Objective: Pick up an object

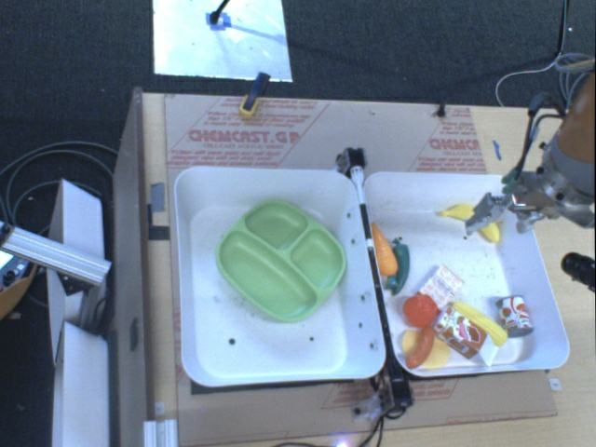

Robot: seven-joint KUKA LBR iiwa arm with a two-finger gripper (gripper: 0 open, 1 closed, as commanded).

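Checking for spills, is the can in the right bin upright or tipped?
Tipped: the can lies on its side on the bin floor.

Far left of the pincer (486,214) we see dark carpet (65,54) with looping black cables (47,170); a pale sheet (222,26) lies up-left of it.

Yellow banana (458,212) flat in right bin (540,277), near far wall.

Toys (447,319) crowd right bin's (545,291) near end
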